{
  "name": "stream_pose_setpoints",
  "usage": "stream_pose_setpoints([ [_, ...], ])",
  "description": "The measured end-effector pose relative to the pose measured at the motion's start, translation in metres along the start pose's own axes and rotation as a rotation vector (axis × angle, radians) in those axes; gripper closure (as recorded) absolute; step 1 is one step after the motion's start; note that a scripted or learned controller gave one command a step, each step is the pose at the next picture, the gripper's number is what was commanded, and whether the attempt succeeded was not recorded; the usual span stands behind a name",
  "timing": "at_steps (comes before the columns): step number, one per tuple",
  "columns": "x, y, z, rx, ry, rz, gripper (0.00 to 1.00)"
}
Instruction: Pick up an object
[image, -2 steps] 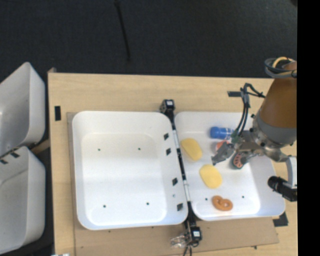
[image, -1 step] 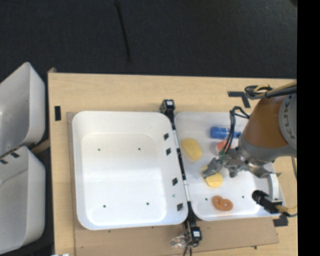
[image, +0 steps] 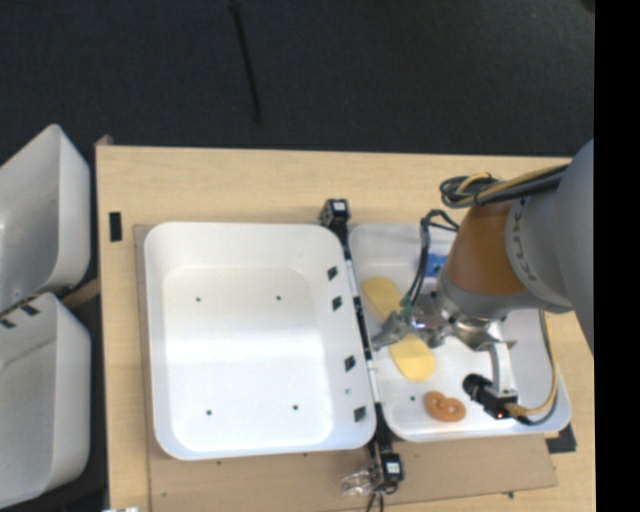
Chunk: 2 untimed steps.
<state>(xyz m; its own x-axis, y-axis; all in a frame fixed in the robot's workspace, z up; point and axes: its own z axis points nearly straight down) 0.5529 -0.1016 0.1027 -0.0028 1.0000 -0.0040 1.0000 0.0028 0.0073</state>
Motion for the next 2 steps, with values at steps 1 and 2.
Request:
stream_pose_setpoints([
  [1, -0.003, 0.003, -0.014, -0.01, -0.001, 0.009, 1.0],
  [2, 0.042, 0.061, -0.105, -0.009, 0.003, -0.006, 1.0],
])
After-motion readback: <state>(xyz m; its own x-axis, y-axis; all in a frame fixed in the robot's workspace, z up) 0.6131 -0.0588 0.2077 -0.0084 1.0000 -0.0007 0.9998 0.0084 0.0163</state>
